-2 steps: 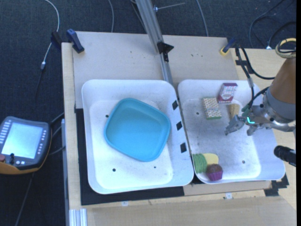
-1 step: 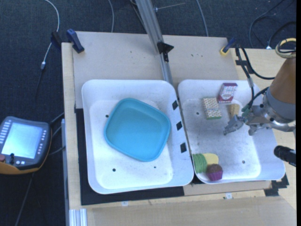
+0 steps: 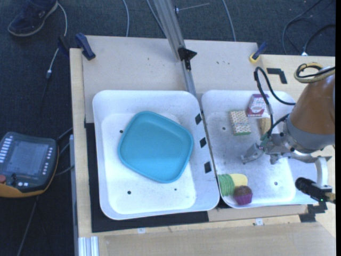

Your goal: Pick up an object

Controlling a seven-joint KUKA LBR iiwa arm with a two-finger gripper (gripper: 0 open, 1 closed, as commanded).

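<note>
My gripper (image 3: 260, 157) hangs low over the middle of the right bin (image 3: 277, 188), on the grey and orange arm that comes in from the right. Its two metal fingers (image 3: 249, 156) stand apart, open, with nothing between them. Just behind it lie a checkered beige block (image 3: 240, 122), a small red box (image 3: 256, 106) and a yellowish piece (image 3: 264, 125). At the bin's front left corner sit a green ribbed item (image 3: 227, 183), a yellow item (image 3: 240, 179) and a purple item (image 3: 243, 196).
A blue square plate (image 3: 155, 146) lies in the left bin (image 3: 106, 196). A ridge with black clips (image 3: 203, 142) divides the two bins. A metal pole (image 3: 173, 23) slants in from the back. Black cables (image 3: 265, 87) loop over the right bin's rear.
</note>
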